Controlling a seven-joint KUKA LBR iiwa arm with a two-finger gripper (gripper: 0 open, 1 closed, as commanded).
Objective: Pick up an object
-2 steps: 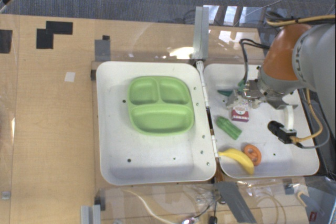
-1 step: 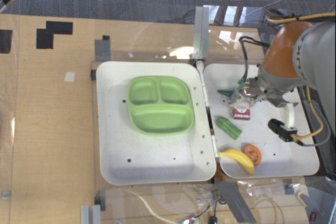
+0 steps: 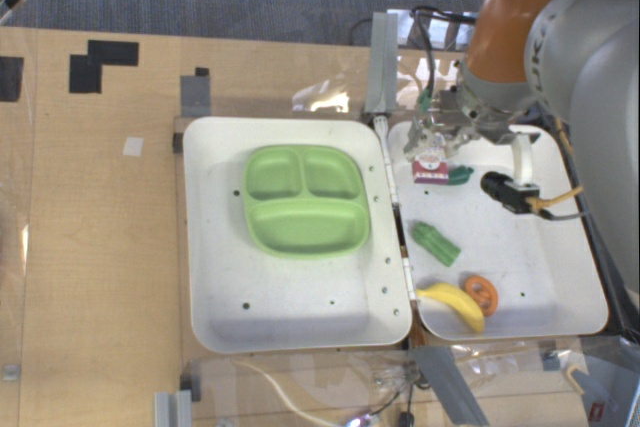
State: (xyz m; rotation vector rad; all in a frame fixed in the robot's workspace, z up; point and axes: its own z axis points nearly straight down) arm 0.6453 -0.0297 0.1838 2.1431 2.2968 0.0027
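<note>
My grey arm with its orange band (image 3: 505, 10) reaches in over the pale wooden worktop (image 3: 90, 245), above the far end of the right shallow white plastic bin (image 3: 540, 300). The left white bin (image 3: 215, 305) carries a green three-compartment plastic tray (image 3: 305, 200). In my bin lie a yellow banana (image 3: 452, 303) touching a small round orange piece (image 3: 481, 292), a green ridged block (image 3: 436, 243), and – at the far end – a small red-and-white packet (image 3: 430, 169). My hand (image 3: 432, 137) hangs just above that packet; whether it is open or closed I cannot tell.
</note>
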